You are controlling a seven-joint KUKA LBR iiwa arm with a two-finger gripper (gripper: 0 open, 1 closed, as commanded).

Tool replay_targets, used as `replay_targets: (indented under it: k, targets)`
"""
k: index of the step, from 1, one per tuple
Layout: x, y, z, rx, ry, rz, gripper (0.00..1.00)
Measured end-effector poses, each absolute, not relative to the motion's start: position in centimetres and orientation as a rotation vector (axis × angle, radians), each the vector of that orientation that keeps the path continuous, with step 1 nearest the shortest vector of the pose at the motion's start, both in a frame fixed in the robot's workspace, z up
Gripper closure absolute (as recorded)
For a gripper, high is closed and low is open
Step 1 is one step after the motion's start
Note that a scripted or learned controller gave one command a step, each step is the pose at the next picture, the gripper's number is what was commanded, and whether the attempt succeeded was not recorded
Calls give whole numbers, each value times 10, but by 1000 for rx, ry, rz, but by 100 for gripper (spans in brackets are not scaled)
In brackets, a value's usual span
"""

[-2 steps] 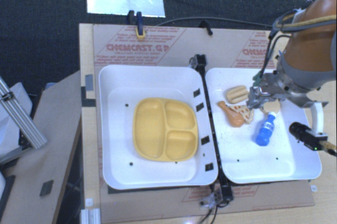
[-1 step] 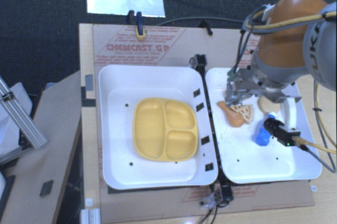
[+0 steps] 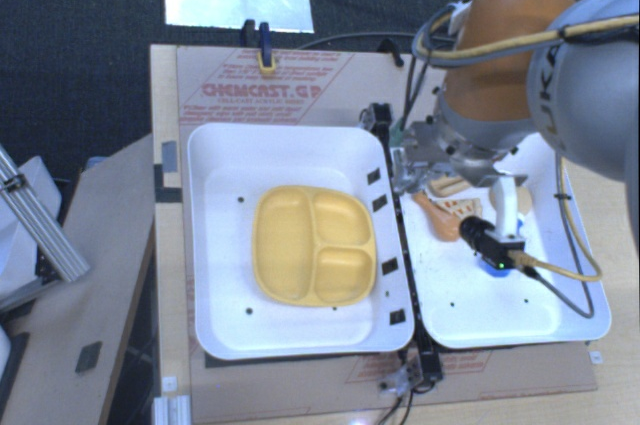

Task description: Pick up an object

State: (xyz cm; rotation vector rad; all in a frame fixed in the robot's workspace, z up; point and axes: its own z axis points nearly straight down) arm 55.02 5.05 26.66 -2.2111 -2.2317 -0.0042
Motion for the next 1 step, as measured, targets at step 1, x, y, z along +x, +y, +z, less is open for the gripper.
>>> replay_targets:
  k: [1]
  targets:
    - [554, 104, 241, -2209, -2230, -1, 100]
